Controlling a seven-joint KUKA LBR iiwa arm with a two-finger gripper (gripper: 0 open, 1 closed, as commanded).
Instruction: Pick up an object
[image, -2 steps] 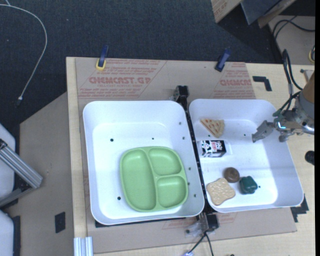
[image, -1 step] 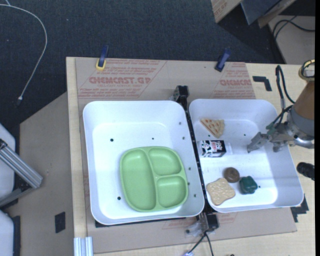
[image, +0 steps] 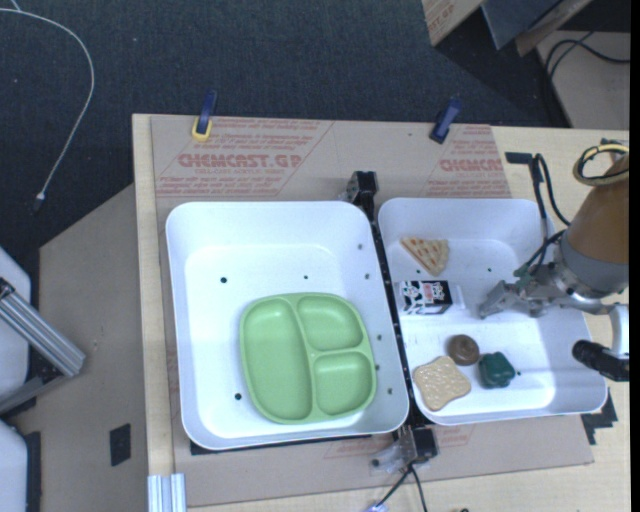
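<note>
The right bin (image: 480, 215) holds several small objects. A tan wedge with a criss-cross pattern (image: 427, 252) lies near its back left. A black-and-white carton (image: 425, 295) sits by the left wall. A brown round piece (image: 462, 348), a dark green lump (image: 495, 369) and a tan bread slice (image: 441, 382) cluster at the front. My gripper (image: 505, 297) hovers low over the bin's right half, right of the carton and behind the green lump. Nothing shows in its grasp.
The left bin (image: 200, 250) carries a green divided plate (image: 305, 355). A black divider runs between the bins (image: 383, 290). Blue clamps (image: 445, 120) hold the cardboard at the back. The arm with its orange band (image: 600, 225) stands over the right bin's right wall.
</note>
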